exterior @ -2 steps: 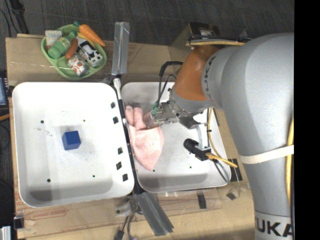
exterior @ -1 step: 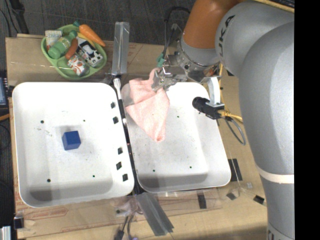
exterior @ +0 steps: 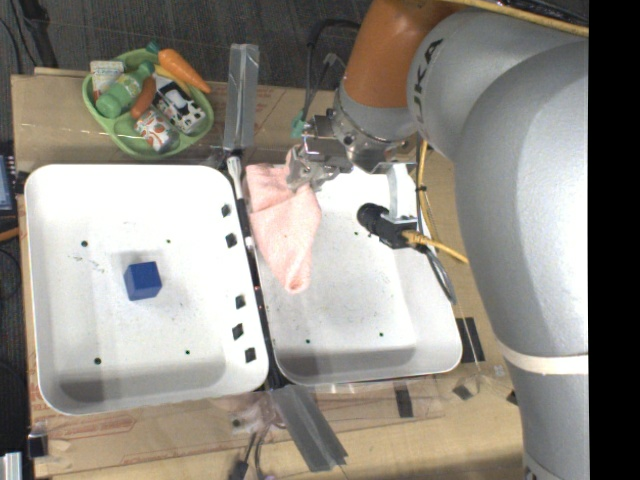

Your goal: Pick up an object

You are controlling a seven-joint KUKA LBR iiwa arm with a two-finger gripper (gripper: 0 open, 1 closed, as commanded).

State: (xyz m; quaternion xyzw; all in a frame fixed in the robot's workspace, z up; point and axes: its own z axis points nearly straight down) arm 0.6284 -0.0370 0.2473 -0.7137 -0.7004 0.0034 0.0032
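Camera view shows me the claw (exterior: 312, 168) clenched on the top of a pink cloth (exterior: 282, 226), which hangs draped over the right white bin (exterior: 400, 343), while a blue cube (exterior: 143, 280) sits in the left white bin (exterior: 60, 268).

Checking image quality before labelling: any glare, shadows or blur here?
Camera view: even lighting, no strong glare; soft shadows pool along the near walls of the left bin and right bin; blue cube and pink cloth are sharp; the gripper looks slightly soft.
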